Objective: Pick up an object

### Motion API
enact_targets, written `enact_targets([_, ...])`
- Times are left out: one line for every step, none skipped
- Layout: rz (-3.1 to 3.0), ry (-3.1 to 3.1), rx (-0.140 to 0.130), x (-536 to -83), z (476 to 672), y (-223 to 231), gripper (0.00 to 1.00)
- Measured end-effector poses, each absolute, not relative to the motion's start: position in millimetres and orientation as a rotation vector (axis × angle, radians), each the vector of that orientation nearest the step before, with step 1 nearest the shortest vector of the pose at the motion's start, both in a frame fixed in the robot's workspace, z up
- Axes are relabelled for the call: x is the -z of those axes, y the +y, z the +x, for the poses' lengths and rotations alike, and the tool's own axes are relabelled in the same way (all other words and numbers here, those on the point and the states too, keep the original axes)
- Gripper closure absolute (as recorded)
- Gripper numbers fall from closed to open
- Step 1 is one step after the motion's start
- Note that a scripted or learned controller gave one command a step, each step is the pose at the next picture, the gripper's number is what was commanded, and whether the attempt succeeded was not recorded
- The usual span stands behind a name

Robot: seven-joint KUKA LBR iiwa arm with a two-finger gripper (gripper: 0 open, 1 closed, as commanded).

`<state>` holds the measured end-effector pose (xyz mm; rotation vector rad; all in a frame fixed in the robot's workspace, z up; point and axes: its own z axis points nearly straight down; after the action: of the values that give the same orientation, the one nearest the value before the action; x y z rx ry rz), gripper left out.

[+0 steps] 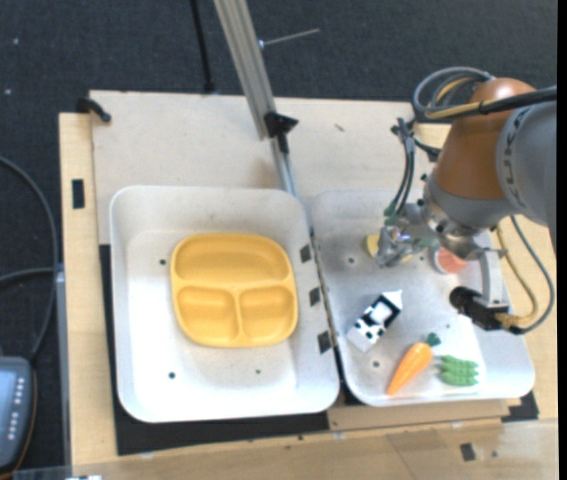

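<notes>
- While the grey arm (483,163) with its orange band reaches in from the right, its gripper (400,243) hangs low over the far part of the right bin (343,218).
- How wide the tool stands cannot be told from this slanted view; the tip is a small blur of metal.
- Just beside the tip, on its left, lies a small yellow thing (374,241), too small to name.
- A reddish, round thing (450,261) shows under the wrist, partly hidden by it.
- In the middle of the same bin lies a black-and-white toy cow (376,319), tilted, apart from the tip.
- Nearer the front edge lie a carrot (411,365) and, just to its right, a green pea pod (458,370).
- The left bin (143,368) holds a yellow plate (233,288) with three compartments, sitting flat near its middle.
- A metal rail (248,53) slants down from the top towards the gap between the bins.
</notes>
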<state>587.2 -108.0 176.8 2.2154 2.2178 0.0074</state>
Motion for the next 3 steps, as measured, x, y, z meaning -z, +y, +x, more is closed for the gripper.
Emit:
enact_targets([2.213,2.22,-0.007,-231.4,589.3,-109.4,1.0])
enact_targets([2.215,2.227,-0.002,-225.2,583.2,-60.9,1.0])
enact_targets([2.215,2.229,-0.002,-223.3,585.8,-16.3,1.0])
